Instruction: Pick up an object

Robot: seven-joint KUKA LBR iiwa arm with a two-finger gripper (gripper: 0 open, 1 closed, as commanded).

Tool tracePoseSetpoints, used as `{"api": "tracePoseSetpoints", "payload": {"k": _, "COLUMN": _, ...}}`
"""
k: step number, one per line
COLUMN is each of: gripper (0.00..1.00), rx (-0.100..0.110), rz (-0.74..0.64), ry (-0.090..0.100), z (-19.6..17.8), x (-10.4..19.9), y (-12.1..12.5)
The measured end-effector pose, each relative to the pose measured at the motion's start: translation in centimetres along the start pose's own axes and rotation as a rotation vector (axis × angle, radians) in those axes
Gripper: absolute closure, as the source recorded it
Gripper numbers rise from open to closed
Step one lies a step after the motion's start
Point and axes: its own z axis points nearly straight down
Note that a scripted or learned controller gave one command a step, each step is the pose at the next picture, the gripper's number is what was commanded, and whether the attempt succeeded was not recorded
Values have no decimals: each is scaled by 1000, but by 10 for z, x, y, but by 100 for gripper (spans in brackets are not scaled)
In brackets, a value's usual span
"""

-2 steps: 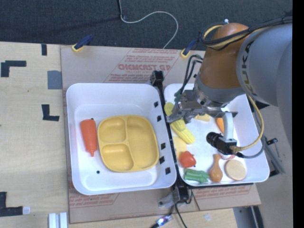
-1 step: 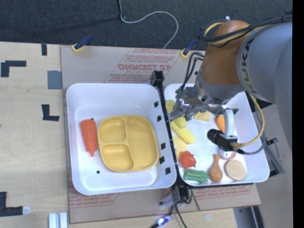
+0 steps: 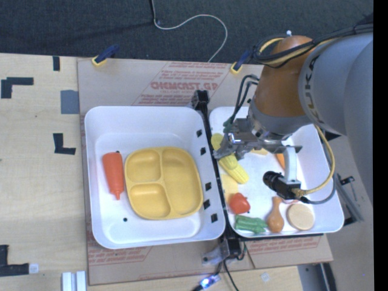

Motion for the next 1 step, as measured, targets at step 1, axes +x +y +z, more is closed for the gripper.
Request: {"api": "tracePoseSetpoints", "payload": {"k": 1, "gripper": 100, "rx": -4, "rz": -1, "ry": 1, "z": -19, "x": 6, "y": 9}}
